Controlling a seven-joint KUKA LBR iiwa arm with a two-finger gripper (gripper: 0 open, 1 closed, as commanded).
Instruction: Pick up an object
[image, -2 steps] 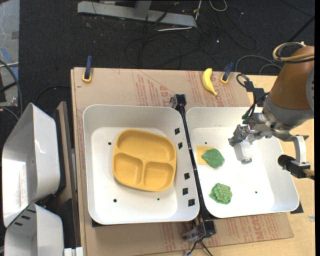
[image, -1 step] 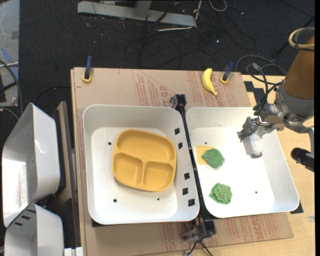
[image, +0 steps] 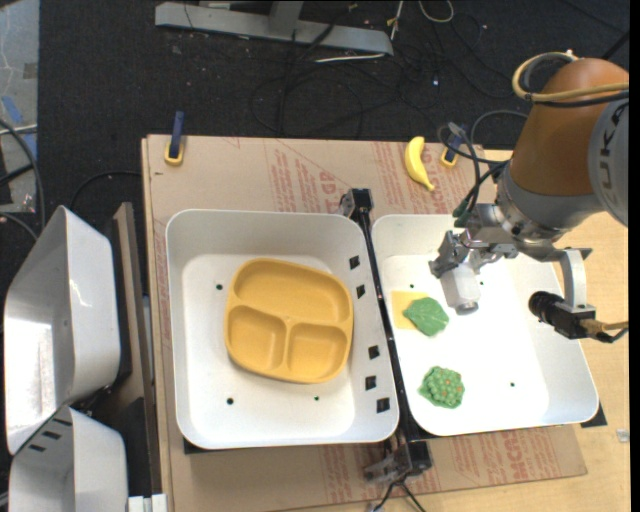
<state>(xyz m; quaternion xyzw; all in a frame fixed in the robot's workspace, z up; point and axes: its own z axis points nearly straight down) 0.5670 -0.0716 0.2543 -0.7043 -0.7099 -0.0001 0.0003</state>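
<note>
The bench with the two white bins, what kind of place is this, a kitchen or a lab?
Most likely a robotics lab, not a kitchen: a robot arm reaches over the right bin, loose cables lie on the dark floor, and the bins sit on a cardboard sheet.

Arm (image: 600, 150): white letters "UK" on the grey housing at the picture's right edge, cut off by the frame, so the word is not complete.
Board (image: 300, 170): red print runs slantwise across the brown sheet under the bins; it lies turned and partly upside down. Characters near the top middle look like digits, perhaps "325", but cannot be read with certainty.
Board, front edge: more red print beside the lower corner of the right bin (image: 575, 375), too small and skewed to make out.
Tray (image: 290, 320): no lettering legible.
Banana (image: 418, 163): no lettering legible.
</note>
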